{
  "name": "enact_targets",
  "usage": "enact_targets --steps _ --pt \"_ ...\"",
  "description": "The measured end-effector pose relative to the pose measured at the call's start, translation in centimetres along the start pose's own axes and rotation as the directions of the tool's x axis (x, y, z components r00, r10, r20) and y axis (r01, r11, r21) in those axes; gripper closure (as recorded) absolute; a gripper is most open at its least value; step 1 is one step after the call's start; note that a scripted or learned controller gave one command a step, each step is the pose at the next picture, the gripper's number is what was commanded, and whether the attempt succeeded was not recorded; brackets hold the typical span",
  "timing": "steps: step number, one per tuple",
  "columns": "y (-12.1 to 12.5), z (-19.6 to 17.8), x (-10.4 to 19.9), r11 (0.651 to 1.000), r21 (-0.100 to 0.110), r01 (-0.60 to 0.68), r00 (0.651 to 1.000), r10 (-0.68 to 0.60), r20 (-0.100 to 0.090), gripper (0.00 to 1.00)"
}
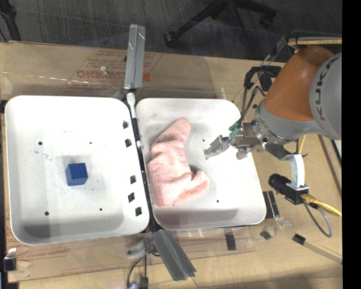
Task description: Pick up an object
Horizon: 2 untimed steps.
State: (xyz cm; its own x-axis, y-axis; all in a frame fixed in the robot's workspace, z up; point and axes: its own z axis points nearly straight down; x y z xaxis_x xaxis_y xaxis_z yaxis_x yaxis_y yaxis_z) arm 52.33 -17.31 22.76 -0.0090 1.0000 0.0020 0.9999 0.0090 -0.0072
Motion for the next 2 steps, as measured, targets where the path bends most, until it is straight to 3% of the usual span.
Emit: enact_targets --steps 1,2 --pt "6.11 13.62 -1.06 0.984 -0.004 0.176 0.984 -0.176 0.002 0.0" --pt "6.09 12.78 -1.07 0.984 -0.001 0.181 0.984 -0.181 0.002 1.0"
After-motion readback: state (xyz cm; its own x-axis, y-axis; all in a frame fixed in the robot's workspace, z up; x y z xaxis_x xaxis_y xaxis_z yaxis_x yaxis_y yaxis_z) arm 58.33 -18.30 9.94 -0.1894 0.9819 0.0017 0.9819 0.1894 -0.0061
